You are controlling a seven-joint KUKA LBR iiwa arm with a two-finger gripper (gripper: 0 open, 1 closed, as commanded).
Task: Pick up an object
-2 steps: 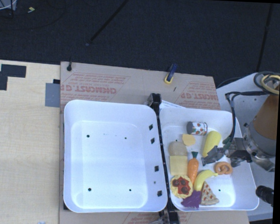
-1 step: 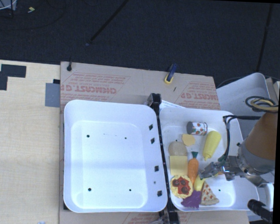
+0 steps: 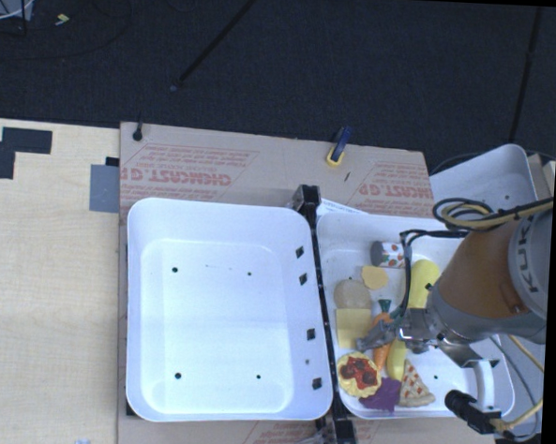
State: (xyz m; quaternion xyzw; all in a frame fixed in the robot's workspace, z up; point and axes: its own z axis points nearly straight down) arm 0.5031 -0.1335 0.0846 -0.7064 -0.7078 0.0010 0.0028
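Note:
The right bin (image 3: 449, 375) holds a heap of toy food: a pizza slice (image 3: 417, 390), a purple piece (image 3: 386, 395), a round red-and-yellow item (image 3: 357, 371), a pale yellow block (image 3: 351, 322), a beige round piece (image 3: 351, 294), a grey can (image 3: 387, 254) and a yellow cylinder (image 3: 424, 272). My gripper (image 3: 378, 341) reaches in from the right and is low over the middle of the heap, beside an orange piece (image 3: 383, 320) and a yellow piece (image 3: 397, 358). The wrist hides part of the pile.
The left bin (image 3: 215, 325) sits beside the right one, with a black divider (image 3: 313, 294) between them. Both rest on a cardboard sheet (image 3: 215, 170). A blue-and-yellow clamp (image 3: 338, 147) is at its far edge. Cables (image 3: 466, 215) loop above the arm.

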